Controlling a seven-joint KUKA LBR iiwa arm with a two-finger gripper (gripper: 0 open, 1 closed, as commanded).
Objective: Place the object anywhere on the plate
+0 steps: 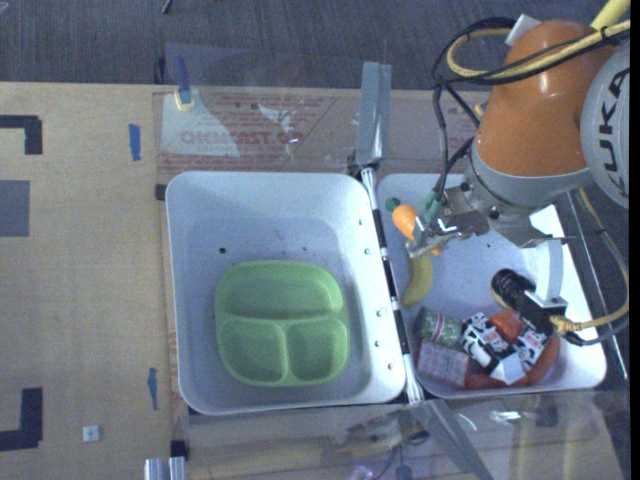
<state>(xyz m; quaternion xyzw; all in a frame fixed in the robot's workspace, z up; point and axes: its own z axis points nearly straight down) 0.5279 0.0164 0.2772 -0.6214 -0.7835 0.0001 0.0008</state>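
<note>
The claw (432, 236) hangs by the right bin's (580, 368) left wall, fingers' state unclear; green plate (283, 321) has open room around it.

A green divided plate (283, 321) lies in the left bin (200, 208). In the right bin (585, 363), the end effector (428, 236) hangs above a banana (419, 278), an orange object (403, 219) beside it; assorted items crowd the near corner.

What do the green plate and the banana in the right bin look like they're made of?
The green divided plate looks like moulded plastic, matte, uniformly coloured, with soft rounded compartment ridges. The banana is probably a plastic toy: its yellow is smooth and even, though at this size a real one can't be excluded.
</note>
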